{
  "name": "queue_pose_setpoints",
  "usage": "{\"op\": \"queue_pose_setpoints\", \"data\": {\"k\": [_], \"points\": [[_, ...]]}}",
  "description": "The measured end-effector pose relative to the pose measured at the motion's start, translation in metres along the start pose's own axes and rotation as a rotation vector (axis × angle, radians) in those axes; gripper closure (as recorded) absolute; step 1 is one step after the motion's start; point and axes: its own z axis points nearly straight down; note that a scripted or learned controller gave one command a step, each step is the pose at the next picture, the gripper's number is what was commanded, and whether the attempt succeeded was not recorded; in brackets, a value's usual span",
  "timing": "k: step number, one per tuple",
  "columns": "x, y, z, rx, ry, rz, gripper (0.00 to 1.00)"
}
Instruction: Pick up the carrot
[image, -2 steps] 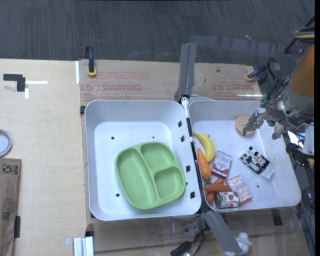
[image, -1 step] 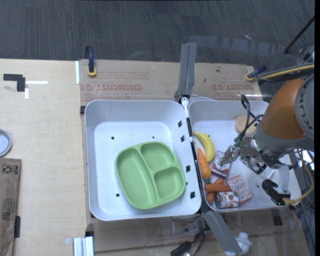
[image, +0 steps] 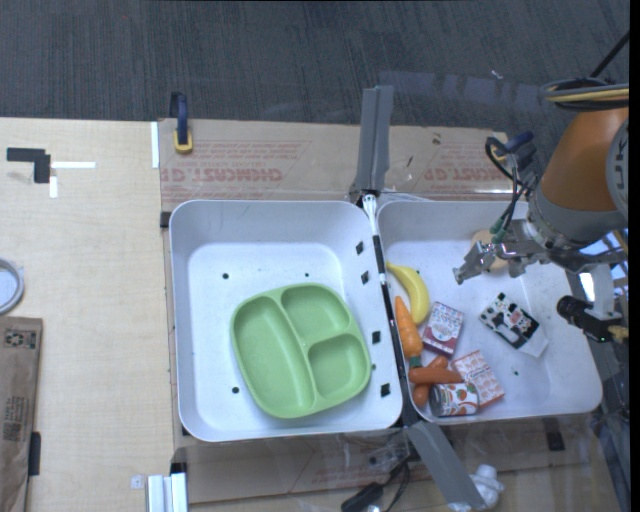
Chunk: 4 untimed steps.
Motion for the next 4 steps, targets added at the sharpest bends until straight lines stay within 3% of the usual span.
{"op": "queue_pose_setpoints", "data": {"k": [1,2,3,4], "points": [[0.004,-0.019,0.065,-0.006,-0.001,-0.306,0.0],[0.001,-0.012,0.065,-0.005,0.001,-0.224,0.0],[0.002,-0.011,0.055,-0.008,0.002,-0.222,1.0],[0.162,0.02,-0.031,0.0,0.001,-0.379,1.0]]}}
